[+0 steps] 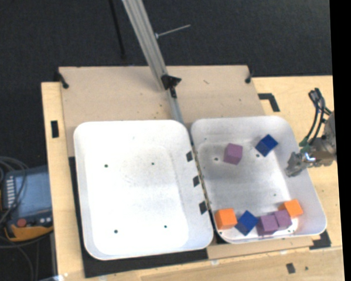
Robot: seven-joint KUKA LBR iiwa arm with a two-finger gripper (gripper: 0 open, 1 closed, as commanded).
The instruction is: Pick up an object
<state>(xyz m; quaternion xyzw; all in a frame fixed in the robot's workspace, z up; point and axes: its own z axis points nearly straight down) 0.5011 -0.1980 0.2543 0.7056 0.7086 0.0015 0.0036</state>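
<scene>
Two shallow white bins sit side by side on a wooden bench. The right bin holds all the blocks. A purple block and a blue block lie apart near its far wall. Along its near wall sit an orange block, a second blue block, two purple blocks touching each other, and a second orange block. The gripper hangs at the right bin's right rim, holding nothing visible; whether its jaws are apart or together cannot be told. The left bin lies beside the right bin.
</scene>
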